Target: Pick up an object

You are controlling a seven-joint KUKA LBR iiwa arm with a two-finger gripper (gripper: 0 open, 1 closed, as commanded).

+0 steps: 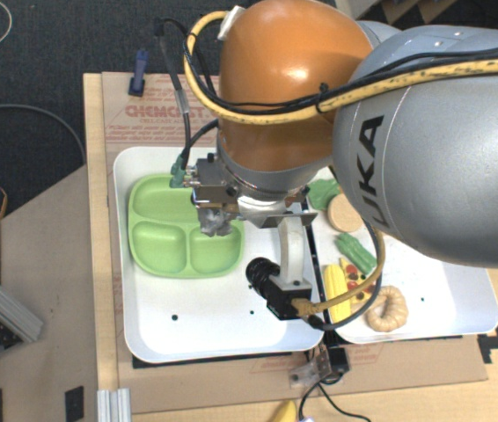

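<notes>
Now, arm (pixel 434 148): it is reaching in from the view's right and is hanging over the green tray's right side, its orange band sitting directly above that side.
Cardboard sheet (pixel 99 280): it is lying under the green tray and both bins, and is showing past the tray's left and far sides.
Left bin (pixel 196 323): white and shallow, it is holding the green tray in its far left part.
Right bin (pixel 460 297): it is sitting well to the right of the green tray, touching the left bin along one side.
Green tray (pixel 165 227): this possible pick is lying flat, showing one long compartment and two smaller ones.
Gripper (pixel 214 221): it is pointing down at the green tray's right rim, beside the two smaller compartments; whether it is released or clenched cannot be told.
Curled tan piece (pixel 388 310): it is lying far right of the green tray, in the right bin.
Yellow piece (pixel 335 284): it is lying right of the green tray, at the right bin's near left edge.
Green stick (pixel 357 251): it is lying just beyond the yellow piece, right of the green tray.
Blue clip (pixel 137 73): it is sitting beyond the green tray, at the cardboard sheet's far edge.
</notes>
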